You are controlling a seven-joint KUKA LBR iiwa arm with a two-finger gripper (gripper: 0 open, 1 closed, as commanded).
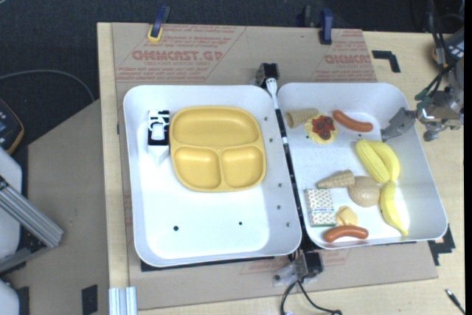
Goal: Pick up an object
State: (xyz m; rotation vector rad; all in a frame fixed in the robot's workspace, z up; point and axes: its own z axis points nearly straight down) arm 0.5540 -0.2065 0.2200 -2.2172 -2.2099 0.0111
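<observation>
One gripper (404, 122) hangs at the right bin's (428, 192) far right rim; we cannot tell how it is set. Nearest it we see a hot dog (352, 121), then bananas (378, 161) — well apart, the left bin (140, 181) holds a yellow divided tray (218, 146)

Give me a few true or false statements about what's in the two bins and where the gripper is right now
1. The yellow divided plate lies in the left bin. True.
2. Both hot dogs lie side by side. False: one hot dog is near the far edge of the right bin, the other hot dog near its front edge.
3. The gripper holds a banana. False: nothing shows between its fingers; the bananas lie in the bin.
4. An ice cream cone lies in the right bin. True.
</observation>
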